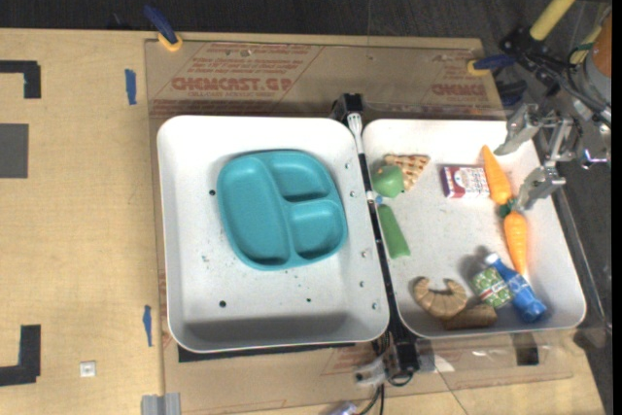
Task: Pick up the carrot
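Two orange carrots lie in the right bin (573, 292) near its right wall. The upper carrot (495, 174) slants from the back toward the front. The lower carrot (516, 243) lies just in front of it, pointing to the front edge. My gripper (519, 172) hangs over the bin's right edge, immediately right of the upper carrot. Its metal fingers (512, 135) are spread open, and I see nothing between them.
The right bin also holds a waffle wedge (407, 168), a green fruit (388, 180), a green stick (394, 230), a small red-and-white carton (465, 180), a croissant (442, 294) and a blue bottle (511, 287). A teal divided plate (282, 206) lies in the left bin (185, 209).
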You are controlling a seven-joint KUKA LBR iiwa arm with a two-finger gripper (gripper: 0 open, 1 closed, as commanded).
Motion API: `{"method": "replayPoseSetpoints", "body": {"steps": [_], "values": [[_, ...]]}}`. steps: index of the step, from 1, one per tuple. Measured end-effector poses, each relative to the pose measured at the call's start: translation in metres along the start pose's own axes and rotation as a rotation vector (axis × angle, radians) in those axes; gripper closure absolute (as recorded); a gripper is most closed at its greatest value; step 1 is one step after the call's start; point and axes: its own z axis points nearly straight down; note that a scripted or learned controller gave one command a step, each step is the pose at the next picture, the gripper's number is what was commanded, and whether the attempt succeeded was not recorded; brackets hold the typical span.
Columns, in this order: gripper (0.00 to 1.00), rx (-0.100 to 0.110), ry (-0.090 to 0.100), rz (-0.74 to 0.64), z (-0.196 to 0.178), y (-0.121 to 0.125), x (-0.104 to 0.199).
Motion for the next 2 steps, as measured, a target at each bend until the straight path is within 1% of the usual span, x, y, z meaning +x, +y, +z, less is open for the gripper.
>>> {"method": "replayPoseSetpoints", "body": {"steps": [1,2], "values": [[0.00,-0.003,0.010,0.145,0.107,-0.039,-0.024],[0.00,0.002,-0.011,0.155,0.167,-0.057,-0.032]]}}
